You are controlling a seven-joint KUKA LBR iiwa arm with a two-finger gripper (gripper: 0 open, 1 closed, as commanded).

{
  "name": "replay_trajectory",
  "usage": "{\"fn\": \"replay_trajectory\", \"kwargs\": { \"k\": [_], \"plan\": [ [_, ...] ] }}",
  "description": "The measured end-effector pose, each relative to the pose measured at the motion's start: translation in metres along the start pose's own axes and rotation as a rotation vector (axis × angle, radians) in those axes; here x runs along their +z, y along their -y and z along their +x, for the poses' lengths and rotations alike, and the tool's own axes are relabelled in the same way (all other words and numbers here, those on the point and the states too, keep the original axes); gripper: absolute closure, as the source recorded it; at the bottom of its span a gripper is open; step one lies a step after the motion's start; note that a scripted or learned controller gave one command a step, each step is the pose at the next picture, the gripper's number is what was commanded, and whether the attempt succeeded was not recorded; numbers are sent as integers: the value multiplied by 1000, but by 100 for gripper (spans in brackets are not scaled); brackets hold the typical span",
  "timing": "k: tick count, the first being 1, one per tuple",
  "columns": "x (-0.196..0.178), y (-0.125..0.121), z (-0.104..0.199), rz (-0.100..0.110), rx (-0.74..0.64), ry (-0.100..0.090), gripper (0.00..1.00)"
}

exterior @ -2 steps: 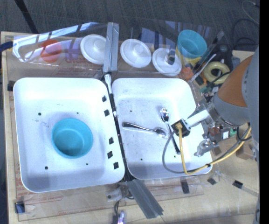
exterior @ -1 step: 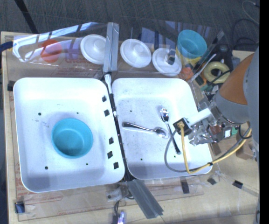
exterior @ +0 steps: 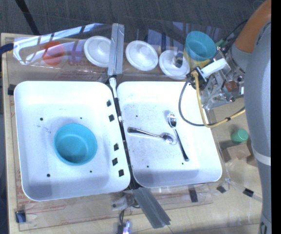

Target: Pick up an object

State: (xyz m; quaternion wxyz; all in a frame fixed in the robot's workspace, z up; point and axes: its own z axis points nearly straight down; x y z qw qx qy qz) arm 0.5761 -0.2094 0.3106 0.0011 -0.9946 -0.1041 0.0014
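Observation:
In the left bin [exterior: 28, 179] sits a teal bowl [exterior: 75, 143], left of centre. The right bin [exterior: 203, 172] holds two metal spoons: one [exterior: 150, 133] lies crosswise, and the other [exterior: 176, 133] has a dark handle running toward the front right. Their bowls nearly touch near the bin's middle. My gripper [exterior: 211, 87] hangs over the right bin's far right rim, apart from both spoons, wrapped in yellow and black cable. Nothing shows in its grasp.
Behind the bins stand a teal cup [exterior: 200, 45], three white lids [exterior: 141, 55] and an orange piece [exterior: 53, 52] under clear plastic. A small green cap [exterior: 239, 136] and a wooden block [exterior: 237, 152] lie to the right of the right bin.

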Motion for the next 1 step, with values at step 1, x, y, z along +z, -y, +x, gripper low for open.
{"fn": "replay_trajectory", "kwargs": {
  "k": [1],
  "plan": [
    [-7,2,2,3,-10,5,100]
  ]
}}
